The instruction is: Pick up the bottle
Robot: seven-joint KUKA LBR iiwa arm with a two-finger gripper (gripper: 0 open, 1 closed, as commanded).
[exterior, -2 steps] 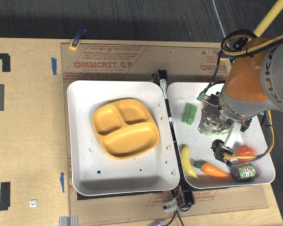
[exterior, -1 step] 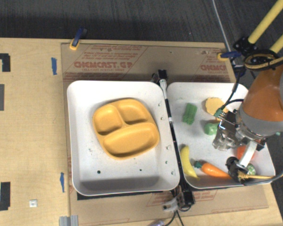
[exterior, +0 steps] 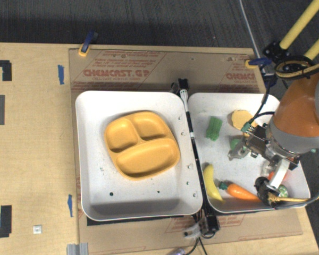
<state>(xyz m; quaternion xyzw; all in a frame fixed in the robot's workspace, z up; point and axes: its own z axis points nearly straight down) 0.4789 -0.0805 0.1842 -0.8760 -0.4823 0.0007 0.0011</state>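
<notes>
Gripper (exterior: 243, 152) low in the right bin (exterior: 223, 104) — can't tell its state, no bottle clearly visible — risk: grabbing the green block (exterior: 214, 128) instead.

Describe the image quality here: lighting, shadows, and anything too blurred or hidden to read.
Camera view: even overhead light with soft shadows under the yellow tray in the left bin; mild sheen on the right bin, no harsh glare. Green block, banana and carrot read clearly. The gripper area is cluttered and partly hidden by the arm, so no bottle can be made out.
</notes>
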